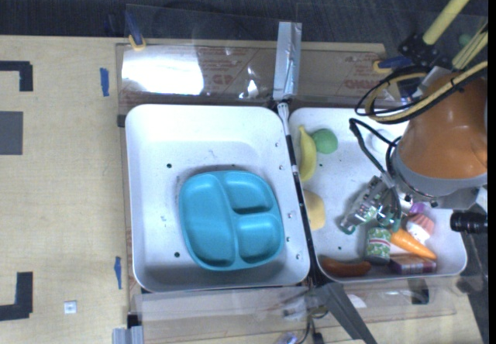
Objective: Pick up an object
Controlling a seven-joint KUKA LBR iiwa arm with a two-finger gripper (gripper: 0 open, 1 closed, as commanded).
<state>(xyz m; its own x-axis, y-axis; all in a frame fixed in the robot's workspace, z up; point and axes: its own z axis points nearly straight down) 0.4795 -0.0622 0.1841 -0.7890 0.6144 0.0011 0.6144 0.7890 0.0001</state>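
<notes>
Orange plastic marks the carrot-shaped toy (411, 242), which lies in the right shallow white bin (341, 180) at about four o'clock from that bin's middle, crowded among a small green-labelled can (379, 242), a pink-topped piece (419, 223) and a dark brown sausage-shaped toy (346, 266). The objects look heaped toward the near right corner, probably because loose toys slide and collect there. The two-finger metal gripper (358, 215) hangs low over this cluster, at ten o'clock from the carrot, likely positioned to reach into the pile; whether its fingers are spread or closed cannot be told. The carrot's long axis runs from ten o'clock to four o'clock, its tapered end seemingly toward four o'clock. The blue divided plastic tray (230, 218) sits alone in the left shallow white bin (155, 149).
</notes>
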